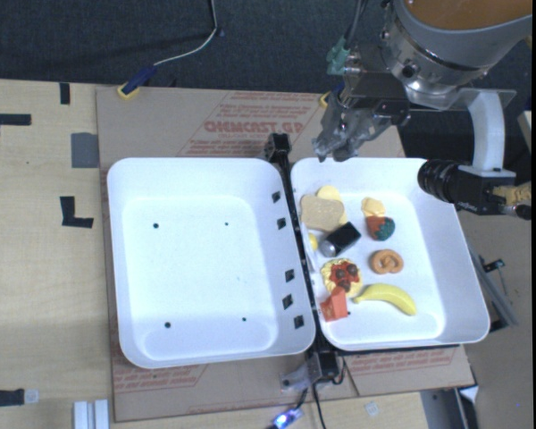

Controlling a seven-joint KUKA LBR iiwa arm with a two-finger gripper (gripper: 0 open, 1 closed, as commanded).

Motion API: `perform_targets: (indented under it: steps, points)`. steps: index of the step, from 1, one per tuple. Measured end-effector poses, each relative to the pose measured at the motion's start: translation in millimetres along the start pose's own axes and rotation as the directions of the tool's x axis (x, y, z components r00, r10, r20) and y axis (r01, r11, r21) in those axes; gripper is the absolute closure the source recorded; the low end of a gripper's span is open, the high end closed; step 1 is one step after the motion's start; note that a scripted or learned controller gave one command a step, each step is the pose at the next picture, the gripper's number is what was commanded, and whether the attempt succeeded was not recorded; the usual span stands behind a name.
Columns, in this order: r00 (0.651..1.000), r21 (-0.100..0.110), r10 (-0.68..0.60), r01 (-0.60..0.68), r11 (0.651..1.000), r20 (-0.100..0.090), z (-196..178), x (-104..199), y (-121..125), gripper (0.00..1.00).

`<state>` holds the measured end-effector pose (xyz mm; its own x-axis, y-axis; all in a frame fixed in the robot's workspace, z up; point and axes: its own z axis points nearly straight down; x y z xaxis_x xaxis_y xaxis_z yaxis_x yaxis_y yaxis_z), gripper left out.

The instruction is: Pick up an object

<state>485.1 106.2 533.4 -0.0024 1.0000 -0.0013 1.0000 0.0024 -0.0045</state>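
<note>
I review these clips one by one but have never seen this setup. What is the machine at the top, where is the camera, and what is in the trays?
The camera is fixed above a bench and looks down at a slant. The big grey and orange shape is a robot arm reaching in from the right. Its gripper hangs above the far edge of the right bin, with nothing visibly between its fingers. Two shallow white bins sit side by side. The left bin is bare white. The right bin holds small toy foods clustered on its left side: a banana, a pretzel, a slice of bread and a black block, among others.
</note>
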Motion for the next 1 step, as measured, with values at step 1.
perform_targets:
  steps: [1]
  points:
    - [1.0, 0.018, -0.003, 0.003, 1.0, 0.005, 183.6, 37.9, -2.2, 1.0]
